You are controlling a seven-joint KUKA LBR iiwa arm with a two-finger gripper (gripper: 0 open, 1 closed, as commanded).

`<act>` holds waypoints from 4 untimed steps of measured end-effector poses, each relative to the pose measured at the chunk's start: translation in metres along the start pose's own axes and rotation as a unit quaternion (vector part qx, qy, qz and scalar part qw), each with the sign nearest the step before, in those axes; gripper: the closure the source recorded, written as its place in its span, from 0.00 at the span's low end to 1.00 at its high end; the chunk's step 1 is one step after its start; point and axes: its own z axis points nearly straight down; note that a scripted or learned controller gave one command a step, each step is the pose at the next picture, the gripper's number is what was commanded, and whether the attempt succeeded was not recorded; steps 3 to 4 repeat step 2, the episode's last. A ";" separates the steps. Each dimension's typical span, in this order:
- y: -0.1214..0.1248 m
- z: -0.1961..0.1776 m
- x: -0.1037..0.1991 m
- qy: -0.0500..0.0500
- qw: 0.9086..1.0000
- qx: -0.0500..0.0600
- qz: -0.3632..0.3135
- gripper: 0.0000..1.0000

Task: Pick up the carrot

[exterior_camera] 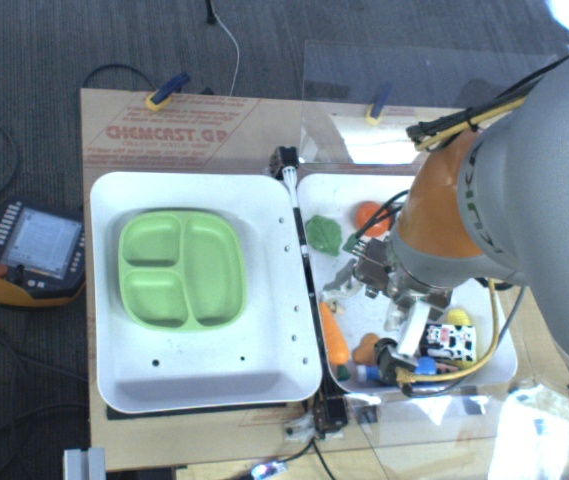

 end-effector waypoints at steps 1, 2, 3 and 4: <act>0.000 0.000 0.001 -0.001 0.999 0.000 -0.045 0.00; 0.007 0.000 -0.013 -0.001 0.996 0.000 -0.088 0.00; 0.007 0.000 -0.013 -0.001 0.996 0.000 -0.088 0.00; 0.007 0.000 -0.013 -0.001 0.996 0.000 -0.088 0.00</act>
